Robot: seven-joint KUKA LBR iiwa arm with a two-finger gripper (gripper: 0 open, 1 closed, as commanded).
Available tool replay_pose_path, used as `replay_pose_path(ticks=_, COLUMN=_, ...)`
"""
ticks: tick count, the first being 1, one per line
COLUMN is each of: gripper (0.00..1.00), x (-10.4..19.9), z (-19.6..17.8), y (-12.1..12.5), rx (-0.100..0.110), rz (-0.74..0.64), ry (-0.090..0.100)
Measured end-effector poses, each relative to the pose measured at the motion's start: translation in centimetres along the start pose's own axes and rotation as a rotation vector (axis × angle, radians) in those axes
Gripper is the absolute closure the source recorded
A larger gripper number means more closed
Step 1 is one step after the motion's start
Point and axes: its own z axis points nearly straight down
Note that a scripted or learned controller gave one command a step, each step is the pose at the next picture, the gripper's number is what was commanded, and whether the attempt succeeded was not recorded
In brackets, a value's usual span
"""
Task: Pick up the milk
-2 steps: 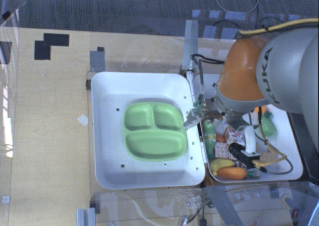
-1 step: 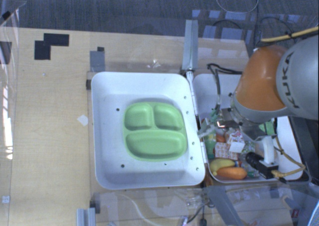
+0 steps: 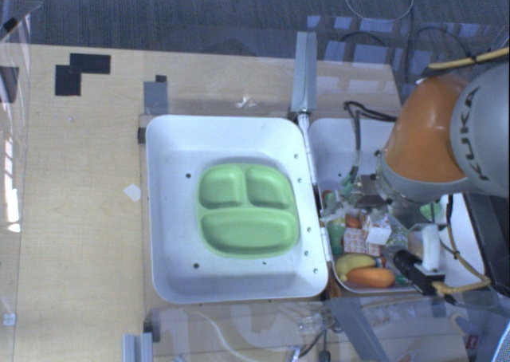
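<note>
Over the right bin [image 3: 335, 145], the hand [image 3: 373, 207] hangs above jumbled food; its grip state I cannot tell.

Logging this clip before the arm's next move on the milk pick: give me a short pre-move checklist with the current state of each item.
1. Arm is over the right bin: ok.
2. Milk identifiable in the cluttered pile: cannot tell.
3. Hand position and finger state: cannot tell, hidden beneath the arm.
4. Anything held already: cannot tell.
5. Neighbours crowd the pick zone, banana and orange item lie close: not ok.
6. Green divided tray sits flat in the left bin: ok.
</note>
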Motion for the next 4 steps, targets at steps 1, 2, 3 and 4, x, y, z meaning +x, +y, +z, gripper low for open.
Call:
replay_pose_path(ticks=1, gripper=0.00, x=-4.4, z=1.7, y=1.5, rx=0.000, rz=-0.078, ry=0.000)
replay_pose_path(ticks=2, gripper=0.00, x=-4.4, z=1.7, y=1.5, rx=0.000, rz=-0.078, ry=0.000)
replay_pose_path(ticks=3, gripper=0.00, x=-10.1, z=9.6, y=0.3, rx=-0.014, rz=0.014, ry=-0.003)
replay_pose_path(ticks=4, gripper=0.00, x=-9.9, z=9.3, y=3.1, rx=-0.007, rz=-0.175, ry=-0.002)
